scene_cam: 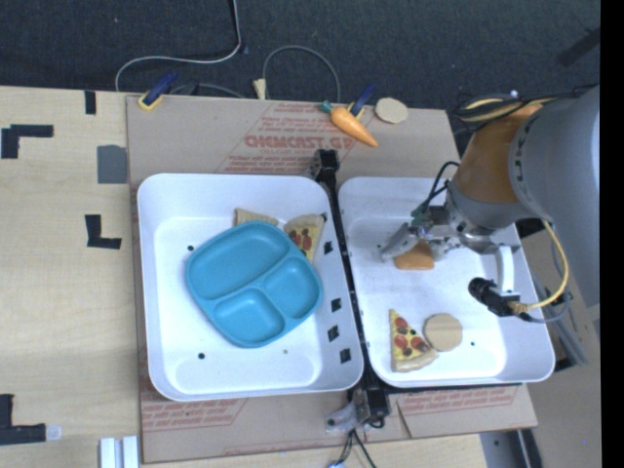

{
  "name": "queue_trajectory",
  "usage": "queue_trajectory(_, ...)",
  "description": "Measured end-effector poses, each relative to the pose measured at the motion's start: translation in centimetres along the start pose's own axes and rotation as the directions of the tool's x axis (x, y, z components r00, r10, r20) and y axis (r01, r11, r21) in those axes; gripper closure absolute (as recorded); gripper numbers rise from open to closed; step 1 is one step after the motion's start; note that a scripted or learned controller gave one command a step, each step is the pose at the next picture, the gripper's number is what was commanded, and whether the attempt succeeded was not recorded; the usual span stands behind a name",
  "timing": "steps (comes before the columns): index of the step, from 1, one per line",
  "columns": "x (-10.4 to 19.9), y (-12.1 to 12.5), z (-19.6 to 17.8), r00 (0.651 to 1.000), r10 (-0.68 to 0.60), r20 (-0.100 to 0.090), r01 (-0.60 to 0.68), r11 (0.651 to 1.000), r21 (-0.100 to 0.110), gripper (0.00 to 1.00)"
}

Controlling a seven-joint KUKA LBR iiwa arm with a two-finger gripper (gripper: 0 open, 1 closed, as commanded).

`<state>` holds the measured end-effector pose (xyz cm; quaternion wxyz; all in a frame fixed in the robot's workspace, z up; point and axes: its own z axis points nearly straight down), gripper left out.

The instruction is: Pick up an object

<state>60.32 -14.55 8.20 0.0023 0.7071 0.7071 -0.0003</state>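
Two white bins sit on cardboard over a wooden bench, dark carpet beyond. The gripper is low in the right bin, its fingers closing around an orange-brown piece. At 6 o'clock of it lie a pizza slice and a tan disc. A blue tray lies in the left bin.

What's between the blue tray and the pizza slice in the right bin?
The bins' adjoining rims with black clips, then bare white floor, seen in the camera view between blue tray and pizza slice.
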Motion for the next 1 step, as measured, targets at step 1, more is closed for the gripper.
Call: queue_trajectory(1, 0.01, 0.21, -1.54, 1.000, -0.001, 0.000, 0.001, 1.000, -0.002, 1.00)
